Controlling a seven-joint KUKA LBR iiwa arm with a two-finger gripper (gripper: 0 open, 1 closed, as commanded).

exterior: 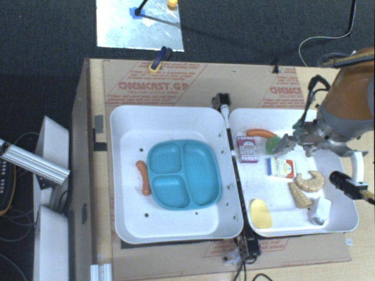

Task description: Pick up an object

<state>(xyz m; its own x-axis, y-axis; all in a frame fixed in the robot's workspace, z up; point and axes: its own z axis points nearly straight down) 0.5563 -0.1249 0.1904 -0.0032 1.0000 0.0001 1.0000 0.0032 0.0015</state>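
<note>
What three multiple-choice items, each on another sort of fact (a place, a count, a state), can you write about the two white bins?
1. Where does the blue plastic divided plate lie?
A. left white bin
B. right white bin
C. on the bench

2. How many compartments does the plate have?
A. two
B. three
C. five

3. How does the small orange sausage-shaped toy lie relative to the plate?
A. on it
B. under it
C. beside it, on the bin floor

Answers: 1 A, the plate sits in the left white bin; 2 B, two compartments show at the top and one at the lower left; 3 C, the toy lies just off the plate's left edge.
</note>
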